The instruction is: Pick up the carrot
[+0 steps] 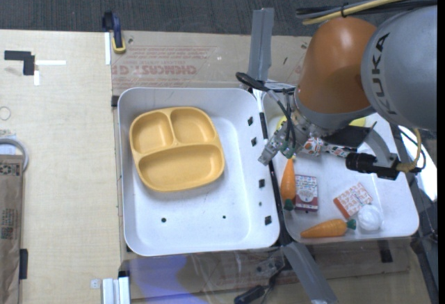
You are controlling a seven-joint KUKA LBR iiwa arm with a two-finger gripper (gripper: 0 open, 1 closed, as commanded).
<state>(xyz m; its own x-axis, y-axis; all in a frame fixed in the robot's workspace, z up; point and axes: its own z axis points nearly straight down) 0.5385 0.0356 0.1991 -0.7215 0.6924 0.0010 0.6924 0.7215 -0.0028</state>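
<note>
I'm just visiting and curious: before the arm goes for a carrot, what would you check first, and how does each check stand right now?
1. Carrot in sight: ok. One carrot stands on end by the right bin's left wall; a second lies near its front edge.
2. Gripper near target: ok, just above the upright carrot.
3. Carrot held: not ok.
4. Clutter: not ok, a small box sits right beside the upright carrot.
5. Drop spot: ok, yellow plate in the left bin.

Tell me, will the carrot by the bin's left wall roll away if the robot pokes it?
Probably a little. The carrot looks round and tapered, so a sideways push might roll it in a curve. It looks like smooth plastic, likely stiff, light and a bit slippery. The bin wall and the small box beside it should stop it soon.
</note>
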